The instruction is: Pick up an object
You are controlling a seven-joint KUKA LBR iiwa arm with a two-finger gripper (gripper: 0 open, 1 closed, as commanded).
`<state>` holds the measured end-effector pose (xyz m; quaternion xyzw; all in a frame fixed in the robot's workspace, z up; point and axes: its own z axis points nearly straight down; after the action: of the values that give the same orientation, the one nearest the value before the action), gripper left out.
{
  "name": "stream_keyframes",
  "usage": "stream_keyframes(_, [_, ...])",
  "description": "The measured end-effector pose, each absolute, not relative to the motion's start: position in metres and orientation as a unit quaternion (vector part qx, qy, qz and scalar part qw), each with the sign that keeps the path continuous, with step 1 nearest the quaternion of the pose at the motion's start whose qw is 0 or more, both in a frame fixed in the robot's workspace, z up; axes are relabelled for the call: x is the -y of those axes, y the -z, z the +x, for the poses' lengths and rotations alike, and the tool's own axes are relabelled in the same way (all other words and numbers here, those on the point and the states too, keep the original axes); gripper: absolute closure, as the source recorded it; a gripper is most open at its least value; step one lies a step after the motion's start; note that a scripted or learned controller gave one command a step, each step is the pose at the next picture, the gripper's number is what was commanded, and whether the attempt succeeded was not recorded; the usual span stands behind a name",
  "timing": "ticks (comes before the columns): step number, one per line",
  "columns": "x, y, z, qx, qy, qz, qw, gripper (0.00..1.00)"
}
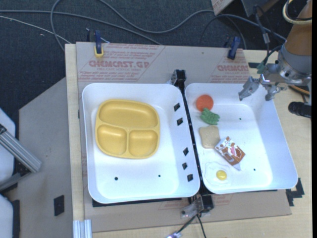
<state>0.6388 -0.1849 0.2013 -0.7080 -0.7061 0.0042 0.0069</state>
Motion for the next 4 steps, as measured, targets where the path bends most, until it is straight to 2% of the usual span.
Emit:
stream_keyframes(1, [0.184, -0.211, 0.642, 0.707, 0.0000, -0.707, 0.000, 0.00])
stream_keyframes(2, [0.188, -0.155, 0.651, 0.708, -0.0010, -0.706, 0.002, 0.00])
stream_keyframes(3, [0.180, -0.094, 0.650, 0.708, -0.0014, -0.706, 0.003, 0.00])
stream_keyframes(4, [0.179, -0.085, 0.650, 0.708, -0.0007, -0.706, 0.001, 0.00])
